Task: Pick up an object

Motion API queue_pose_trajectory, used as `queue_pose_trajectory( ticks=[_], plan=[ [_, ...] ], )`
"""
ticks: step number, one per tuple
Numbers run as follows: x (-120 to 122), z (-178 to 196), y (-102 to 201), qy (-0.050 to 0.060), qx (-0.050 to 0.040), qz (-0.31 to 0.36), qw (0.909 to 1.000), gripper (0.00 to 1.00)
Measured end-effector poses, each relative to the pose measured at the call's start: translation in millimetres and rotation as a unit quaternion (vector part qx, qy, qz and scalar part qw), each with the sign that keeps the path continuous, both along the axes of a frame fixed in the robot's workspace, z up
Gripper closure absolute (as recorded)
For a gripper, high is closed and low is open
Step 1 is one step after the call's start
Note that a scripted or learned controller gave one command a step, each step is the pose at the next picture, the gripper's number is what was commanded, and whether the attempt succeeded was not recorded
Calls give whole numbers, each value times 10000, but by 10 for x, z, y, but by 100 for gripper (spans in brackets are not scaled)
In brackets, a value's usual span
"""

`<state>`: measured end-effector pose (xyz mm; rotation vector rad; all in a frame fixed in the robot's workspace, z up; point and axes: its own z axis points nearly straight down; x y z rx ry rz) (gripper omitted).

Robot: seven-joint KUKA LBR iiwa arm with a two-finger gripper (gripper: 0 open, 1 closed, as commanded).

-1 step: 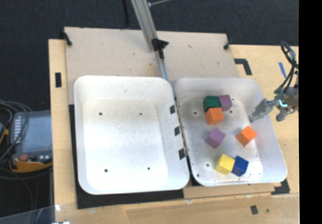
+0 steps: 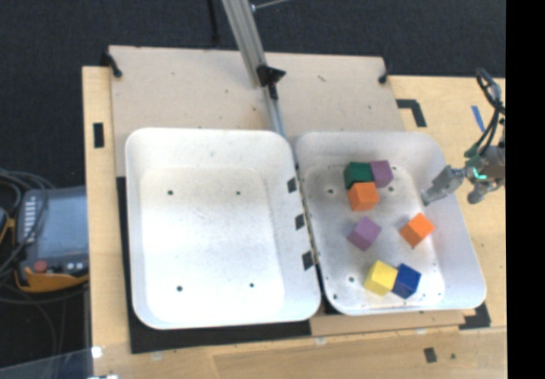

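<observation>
Several small cubes lie in the right bin (image 2: 464, 277). A green cube (image 2: 358, 173), a purple cube (image 2: 381, 171) and an orange cube (image 2: 364, 196) cluster at the bin's back. A second purple cube (image 2: 364, 232) and a second orange cube (image 2: 416, 229) lie mid-bin. At the front, a yellow cube (image 2: 381, 277) touches a blue cube (image 2: 408, 280). My gripper (image 2: 460, 187) hovers over the bin's right rim, right of the orange cube and above it in the view. It is open, with nothing between its fingers (image 2: 438, 184).
The left bin (image 2: 213, 224) adjoins the right one. A slanted metal rail (image 2: 243, 20) ends at the bins' back seam. A control pendant (image 2: 51, 232) with cables lies off the bench's left side.
</observation>
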<state>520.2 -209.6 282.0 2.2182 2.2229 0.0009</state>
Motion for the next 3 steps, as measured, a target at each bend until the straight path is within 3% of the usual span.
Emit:
queue_pose_trajectory(
  ticks=[1, 3],
  plan=[
    [-18, -544, 94, 24, 4, -9, 10000, 0],
    [-134, -1658, -52, 26, 0, -17, 10000, 0]
  ],
)
